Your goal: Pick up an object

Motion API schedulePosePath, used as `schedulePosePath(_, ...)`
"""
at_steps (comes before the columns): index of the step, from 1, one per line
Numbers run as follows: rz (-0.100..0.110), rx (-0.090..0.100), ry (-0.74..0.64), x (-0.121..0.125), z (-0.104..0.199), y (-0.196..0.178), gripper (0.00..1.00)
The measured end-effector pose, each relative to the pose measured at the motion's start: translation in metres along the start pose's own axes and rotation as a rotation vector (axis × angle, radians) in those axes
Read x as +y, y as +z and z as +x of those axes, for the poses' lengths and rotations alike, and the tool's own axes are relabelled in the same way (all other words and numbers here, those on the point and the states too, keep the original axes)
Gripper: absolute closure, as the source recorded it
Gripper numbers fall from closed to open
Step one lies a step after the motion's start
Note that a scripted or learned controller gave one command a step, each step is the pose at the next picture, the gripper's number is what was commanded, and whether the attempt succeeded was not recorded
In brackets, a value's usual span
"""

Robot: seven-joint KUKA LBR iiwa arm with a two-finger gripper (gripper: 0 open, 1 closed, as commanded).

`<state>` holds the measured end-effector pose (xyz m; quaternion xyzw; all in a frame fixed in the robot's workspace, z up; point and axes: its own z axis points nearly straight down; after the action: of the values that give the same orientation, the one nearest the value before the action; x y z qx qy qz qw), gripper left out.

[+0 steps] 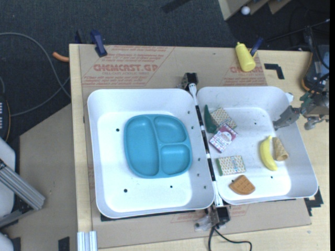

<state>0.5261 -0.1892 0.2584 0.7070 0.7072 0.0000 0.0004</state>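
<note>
The pincer [289, 118] hovers at the right bin's [246, 94] far right rim; its opening cannot be told; the banana [267, 154] lies just below-left, long axis near-vertical.

Even, fairly bright overhead light with a cool bluish cast; the white bins [104, 192] are close to blown out, losing rim detail, while the dark floor [131, 9] up top stays dim. Shadows are soft and short, thin ones under the banana [267, 154] and along the inner bin walls, and a mild sheen sits on the blue tray [157, 144]. Overall soft, low-res and a bit noisy: print on the board [125, 67] is barely legible, the gripper [296, 114] at right is smeared, and corners look slightly bent and blurrier.
</note>
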Motion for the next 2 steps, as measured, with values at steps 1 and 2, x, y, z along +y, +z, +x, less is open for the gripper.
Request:
schedulePosePath(1,-0.008,0.001,-0.002,0.0143,-0.0135,0.1605,0.00)
schedulePosePath(2,-0.007,-0.001,-0.001,0.0136,-0.0140,0.1520,1.00)
